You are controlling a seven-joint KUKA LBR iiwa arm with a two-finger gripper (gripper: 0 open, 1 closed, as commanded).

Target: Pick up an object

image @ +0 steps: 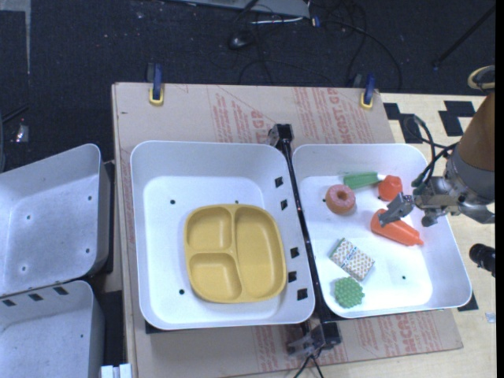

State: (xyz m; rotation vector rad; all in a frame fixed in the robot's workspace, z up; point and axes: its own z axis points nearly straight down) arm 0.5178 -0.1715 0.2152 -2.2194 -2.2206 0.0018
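My gripper [415,213] hangs over the right side of the right bin [409,282]. Its dark fingers [398,208] stand spread apart, open, with nothing between them. Just below it lies an orange carrot [398,231], its upper end partly hidden by the left finger. A smaller orange-red piece [390,187] and a green stick [361,180] lie at the back of the bin. A pink donut [341,200] sits left of them. Nearer the front are a patterned white block [352,259] and a green bumpy ball [348,291].
The left bin [157,211] holds a yellow divided plate [235,252]. A black divider [298,219] runs between the bins. Blue and yellow clamps [156,85] [368,91] grip the board's far edge. White trays [47,211] lie off the bench at the left.
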